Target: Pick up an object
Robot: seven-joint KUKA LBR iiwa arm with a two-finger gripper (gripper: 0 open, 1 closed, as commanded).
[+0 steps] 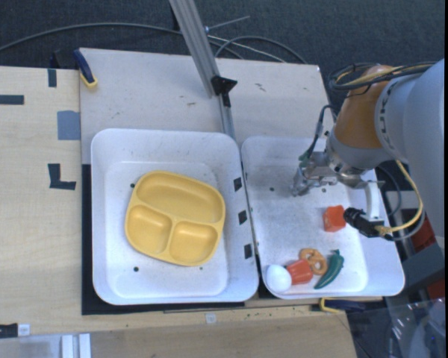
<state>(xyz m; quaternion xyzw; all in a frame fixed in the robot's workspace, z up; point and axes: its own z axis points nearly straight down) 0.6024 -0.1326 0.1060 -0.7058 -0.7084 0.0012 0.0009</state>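
My gripper [305,183] hangs low over the upper middle of the right bin [276,222], pointing down at bare bin floor with nothing seen between its fingers. An orange-red block [334,218] lies to its lower right, a short way off. Near the bin's front edge sit a white egg [278,277], a red piece [300,272], a pretzel-like brown ring [313,258] and a green pepper [330,271], all bunched together. The grey arm with its orange band [358,121] comes in from the right.
The left bin [108,200] holds a yellow divided plate [175,217]. A grey metal pole [198,39] slants across the back of the bench. Black and yellow cables [392,222] trail beside the right bin's right rim.
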